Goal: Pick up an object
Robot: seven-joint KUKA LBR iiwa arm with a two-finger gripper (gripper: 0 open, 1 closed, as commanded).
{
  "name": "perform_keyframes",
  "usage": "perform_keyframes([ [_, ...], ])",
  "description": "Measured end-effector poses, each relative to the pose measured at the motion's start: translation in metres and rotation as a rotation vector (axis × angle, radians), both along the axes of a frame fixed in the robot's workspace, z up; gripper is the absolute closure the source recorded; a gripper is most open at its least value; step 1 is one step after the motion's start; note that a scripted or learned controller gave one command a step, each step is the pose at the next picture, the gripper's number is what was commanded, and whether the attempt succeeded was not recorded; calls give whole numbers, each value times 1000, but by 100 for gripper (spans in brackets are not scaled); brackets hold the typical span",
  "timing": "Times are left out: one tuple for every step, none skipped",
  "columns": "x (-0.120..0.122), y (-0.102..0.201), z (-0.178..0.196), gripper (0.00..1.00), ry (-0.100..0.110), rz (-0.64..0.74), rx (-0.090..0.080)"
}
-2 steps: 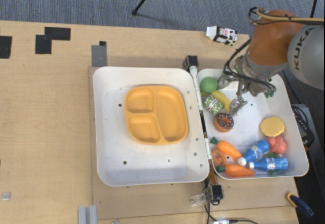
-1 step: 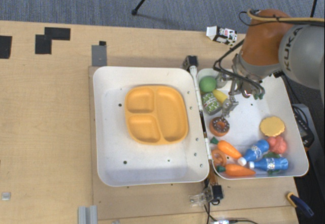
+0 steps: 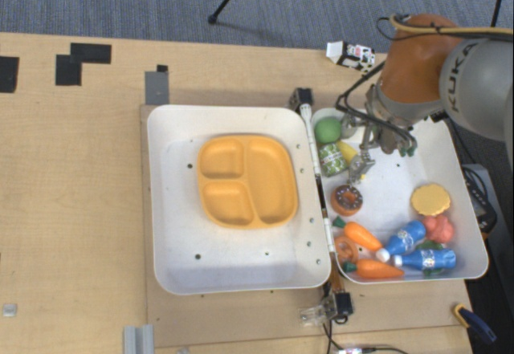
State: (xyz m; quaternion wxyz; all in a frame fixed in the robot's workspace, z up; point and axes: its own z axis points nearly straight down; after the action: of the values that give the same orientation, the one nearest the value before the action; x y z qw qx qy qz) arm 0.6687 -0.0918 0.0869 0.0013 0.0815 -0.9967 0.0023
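Blue carpet lies behind the table [image 3: 72, 208]. My gripper [image 3: 359, 170] hangs spread and empty above the small round toy [image 3: 348, 199], probably light, stiff, best pinched across its rim.

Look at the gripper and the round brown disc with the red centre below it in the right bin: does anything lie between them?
Nothing visible does. The gripper hangs just above the disc, with bare bin floor between. The green can lies to the gripper's left and the orange carrot below the disc, both off that line.

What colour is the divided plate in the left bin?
Orange-yellow all over, three compartments. The divided plate shows plainly in the camera view.
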Motion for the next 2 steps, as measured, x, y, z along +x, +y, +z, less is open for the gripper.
perform_keyframes([
  [-1, 6, 0, 0, 9, -197, 9],
  [-12, 10, 0, 0, -4, -513, 9],
])
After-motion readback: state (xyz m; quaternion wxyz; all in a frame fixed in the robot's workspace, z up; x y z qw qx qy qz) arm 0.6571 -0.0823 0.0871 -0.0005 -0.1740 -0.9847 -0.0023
